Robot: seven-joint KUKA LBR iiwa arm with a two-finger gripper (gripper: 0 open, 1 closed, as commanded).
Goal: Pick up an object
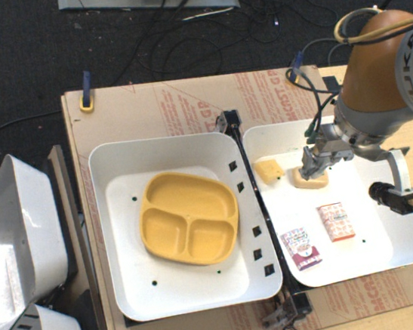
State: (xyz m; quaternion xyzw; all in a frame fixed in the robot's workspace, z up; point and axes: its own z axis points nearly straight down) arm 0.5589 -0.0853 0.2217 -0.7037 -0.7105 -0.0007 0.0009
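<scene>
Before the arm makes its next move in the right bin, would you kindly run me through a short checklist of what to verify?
1. Gripper over a target: ok, it sits right at the tan piece in the right bin.
2. Piece between the fingers: cannot tell, the wrist hides them.
3. Neighbours clear of the target: ok, the yellow block, red box and purple packet lie apart from it.
4. Room from the bin walls: ok, the tan piece lies away from them.
5. Left bin undisturbed: ok, the yellow tray lies flat inside.
</scene>
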